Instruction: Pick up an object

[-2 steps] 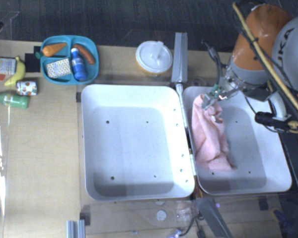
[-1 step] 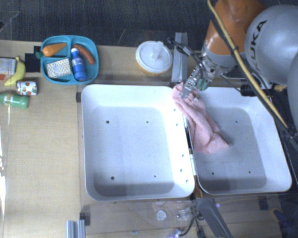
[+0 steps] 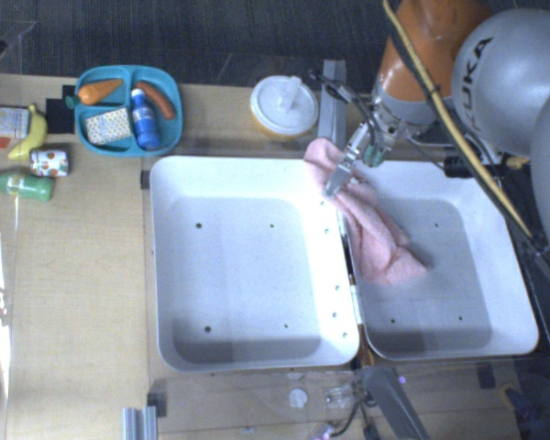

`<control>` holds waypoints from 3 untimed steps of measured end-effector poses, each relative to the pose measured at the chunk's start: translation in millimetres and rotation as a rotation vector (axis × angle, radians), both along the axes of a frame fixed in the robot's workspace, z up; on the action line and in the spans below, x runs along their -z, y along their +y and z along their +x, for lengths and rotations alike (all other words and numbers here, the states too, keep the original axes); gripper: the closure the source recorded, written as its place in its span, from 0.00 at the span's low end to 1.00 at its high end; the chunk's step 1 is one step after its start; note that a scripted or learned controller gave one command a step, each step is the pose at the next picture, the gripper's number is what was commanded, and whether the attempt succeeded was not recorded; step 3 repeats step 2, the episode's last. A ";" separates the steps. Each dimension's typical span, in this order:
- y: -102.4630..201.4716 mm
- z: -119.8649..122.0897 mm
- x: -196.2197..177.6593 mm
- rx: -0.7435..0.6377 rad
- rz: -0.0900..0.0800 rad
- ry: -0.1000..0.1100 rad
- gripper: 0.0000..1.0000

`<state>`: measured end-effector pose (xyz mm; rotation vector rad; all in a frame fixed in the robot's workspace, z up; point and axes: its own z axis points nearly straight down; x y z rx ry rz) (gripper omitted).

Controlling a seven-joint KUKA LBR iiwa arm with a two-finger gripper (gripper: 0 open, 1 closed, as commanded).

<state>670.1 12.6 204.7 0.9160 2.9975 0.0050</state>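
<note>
A pink cloth (image 3: 378, 236) stretches from the far left corner of the right bin (image 3: 467, 328) down toward that bin's middle. Its upper end is bunched up and raised at my gripper (image 3: 341, 174), which is shut on it near the wall between the two bins. The cloth's lower end lies on the bin floor. The arm comes in from the upper right, its orange band above the wrist.
The left bin (image 3: 238, 337) sits beside the right one. Behind them stands a white lidded cup (image 3: 285, 104). At the far left are a blue divided tray (image 3: 170, 117) with toy food, a banana (image 3: 32, 133), a small can (image 3: 49, 162) and a green bottle (image 3: 18, 185).
</note>
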 end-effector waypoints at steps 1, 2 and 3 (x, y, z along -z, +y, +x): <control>-32.7 -34.2 19.6 0.344 0.001 0.004 0.00; -77.5 0.1 19.0 0.228 0.000 0.001 0.00; -77.5 0.1 19.0 0.228 0.000 0.001 0.00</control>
